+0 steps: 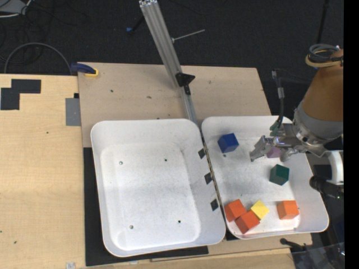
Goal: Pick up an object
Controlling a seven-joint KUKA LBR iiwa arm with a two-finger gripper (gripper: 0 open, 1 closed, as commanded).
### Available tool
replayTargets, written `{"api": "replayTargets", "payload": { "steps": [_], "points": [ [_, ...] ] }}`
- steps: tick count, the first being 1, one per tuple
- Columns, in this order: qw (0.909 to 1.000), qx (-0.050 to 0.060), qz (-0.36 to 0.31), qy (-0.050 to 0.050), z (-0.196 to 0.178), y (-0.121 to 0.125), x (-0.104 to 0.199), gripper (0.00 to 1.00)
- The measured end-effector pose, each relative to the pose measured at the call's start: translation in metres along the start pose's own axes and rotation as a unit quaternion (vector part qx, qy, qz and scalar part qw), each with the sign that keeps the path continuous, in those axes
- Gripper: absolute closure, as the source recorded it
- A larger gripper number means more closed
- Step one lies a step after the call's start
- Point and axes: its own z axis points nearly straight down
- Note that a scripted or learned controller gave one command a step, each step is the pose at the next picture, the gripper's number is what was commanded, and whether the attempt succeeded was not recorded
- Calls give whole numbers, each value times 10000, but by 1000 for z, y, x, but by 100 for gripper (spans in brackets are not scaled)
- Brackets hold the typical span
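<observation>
Hovering at the frame's right over the right bin (322, 220), the gripper (268, 149) is showing fingers apart, just above-left of the dark green cube (279, 174), gripping nothing.

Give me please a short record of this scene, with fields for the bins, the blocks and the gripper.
left bin: white, no blocks seen in it
right bin: white, holds all the blocks
blue block: far left part of right bin
dark green block: near the middle, just in front of the gripper
orange blocks: one at near right, two touching at near left
yellow block: beside the near-left orange pair
gripper: above right bin, between blue and green blocks
</observation>
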Motion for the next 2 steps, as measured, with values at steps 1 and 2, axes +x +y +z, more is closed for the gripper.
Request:
{"api": "replayTargets", "payload": {
  "steps": [1, 2],
  "points": [
    [10000, -2, 12, -1, 0, 0, 0, 0],
    [10000, -4, 18, -2, 0, 0, 0, 0]
  ]
}}
